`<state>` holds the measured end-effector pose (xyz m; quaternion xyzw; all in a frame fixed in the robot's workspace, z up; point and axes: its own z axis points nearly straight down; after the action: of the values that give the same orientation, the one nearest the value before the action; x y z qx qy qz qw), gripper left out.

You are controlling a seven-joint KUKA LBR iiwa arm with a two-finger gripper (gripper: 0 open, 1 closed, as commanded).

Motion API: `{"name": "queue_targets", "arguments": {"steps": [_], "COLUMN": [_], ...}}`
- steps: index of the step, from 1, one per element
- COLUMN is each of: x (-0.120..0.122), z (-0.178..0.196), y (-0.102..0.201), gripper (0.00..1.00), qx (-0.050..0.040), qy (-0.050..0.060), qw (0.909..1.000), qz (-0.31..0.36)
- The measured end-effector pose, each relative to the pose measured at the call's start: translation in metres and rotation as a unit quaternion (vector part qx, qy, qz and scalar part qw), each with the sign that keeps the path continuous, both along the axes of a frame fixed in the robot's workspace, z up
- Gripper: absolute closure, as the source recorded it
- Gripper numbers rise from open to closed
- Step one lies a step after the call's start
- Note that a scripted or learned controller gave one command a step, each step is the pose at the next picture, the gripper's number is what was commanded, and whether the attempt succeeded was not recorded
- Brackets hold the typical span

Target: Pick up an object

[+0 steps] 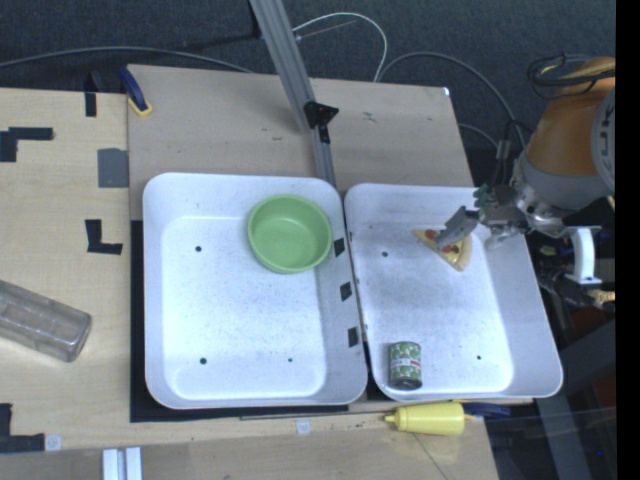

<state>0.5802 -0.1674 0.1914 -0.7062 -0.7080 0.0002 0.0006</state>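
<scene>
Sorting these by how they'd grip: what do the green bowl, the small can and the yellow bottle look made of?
Green bowl: likely plastic; uniform matte pale green with a soft rim.
Small can: probably metal with a printed green label; its top end looks greyish, but it is too small to be sure.
Yellow bottle: seemingly squeezable plastic; smooth, evenly yellow, with a tapered nozzle.

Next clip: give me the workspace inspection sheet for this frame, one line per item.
Surface: two white bins side by side, left bin, right bin.
Job's things: green bowl in left bin; pizza-slice toy and small can in right bin.
Clutter: yellow bottle outside the right bin's front edge; clear plastic container at far left.
Grippers: gripper just above the pizza-slice toy; grasp cannot be told.
Cables: loops behind the bench.
Surroundings: slanted metal pole; dark floor.
</scene>
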Motion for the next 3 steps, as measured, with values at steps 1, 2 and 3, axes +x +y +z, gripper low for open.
{"name": "queue_targets", "arguments": {"steps": [1, 2, 3], "x": [0.0, -0.004, -0.004], "z": [0.0, -0.064, -0.104], "y": [0.0, 0.0, 0.0], "gripper": [0.0, 0.0, 0.0], "qx": [0.0, 0.0001, -0.0015], "qy": [0.0, 0.004, -0.001], "qw": [1.0, 1.0, 1.0], "qz": [0.0, -0.001, 0.0]}}
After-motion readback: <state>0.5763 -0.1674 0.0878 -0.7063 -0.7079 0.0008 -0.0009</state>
